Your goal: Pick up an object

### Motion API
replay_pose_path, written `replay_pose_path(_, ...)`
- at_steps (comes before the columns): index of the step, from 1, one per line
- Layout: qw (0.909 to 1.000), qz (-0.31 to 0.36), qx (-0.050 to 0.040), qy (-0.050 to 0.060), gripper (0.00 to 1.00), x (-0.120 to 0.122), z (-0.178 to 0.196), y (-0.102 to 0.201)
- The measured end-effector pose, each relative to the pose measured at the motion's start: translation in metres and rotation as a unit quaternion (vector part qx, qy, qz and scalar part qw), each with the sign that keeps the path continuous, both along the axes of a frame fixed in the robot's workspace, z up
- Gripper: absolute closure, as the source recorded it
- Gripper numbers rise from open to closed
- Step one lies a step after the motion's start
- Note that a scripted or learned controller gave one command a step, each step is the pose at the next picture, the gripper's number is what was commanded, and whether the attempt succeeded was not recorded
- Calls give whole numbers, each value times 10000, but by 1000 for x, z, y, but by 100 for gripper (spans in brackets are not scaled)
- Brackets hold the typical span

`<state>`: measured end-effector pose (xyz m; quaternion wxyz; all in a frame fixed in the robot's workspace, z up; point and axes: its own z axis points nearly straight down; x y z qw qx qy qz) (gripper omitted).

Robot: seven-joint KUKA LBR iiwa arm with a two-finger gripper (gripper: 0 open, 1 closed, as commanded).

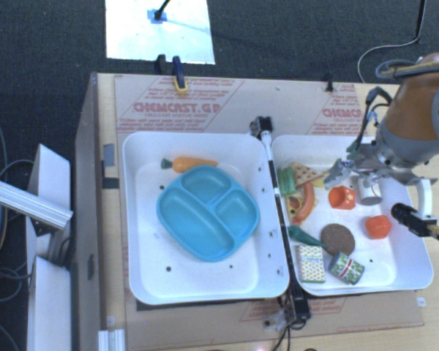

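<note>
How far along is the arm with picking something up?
Done: the gripper is over the right bin, just above the orange cup. In hand: nothing visibly; whether the fingers are open or shut is unclear. Left: the grasp and lift. The cup, the red piece and the brown disc all lie in the bin.

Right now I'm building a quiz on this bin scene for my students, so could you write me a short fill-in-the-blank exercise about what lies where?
1. The blue divided plate lies in the ____ bin.
2. The toy carrot lies just beyond the plate, and its colour is ____.
3. The arm's tool hangs over the ____ bin.
4. The round brown disc lies in the same bin as the small ____ cup.

Missing words: left; orange; right; orange
</note>
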<state>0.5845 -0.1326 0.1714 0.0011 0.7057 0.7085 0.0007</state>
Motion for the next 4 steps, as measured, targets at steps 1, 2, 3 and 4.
replay_pose_path(1, 10000, -16, 1, 11, 0, -36, -87, -12)
replay_pose_path(2, 10000, -16, 4, 10, 0, -71, -87, -16)
replay_pose_path(3, 10000, -7, -3, -26, 100, -69, -75, -16)
replay_pose_path(4, 10000, -6, -2, -25, 0, -69, -76, -16)
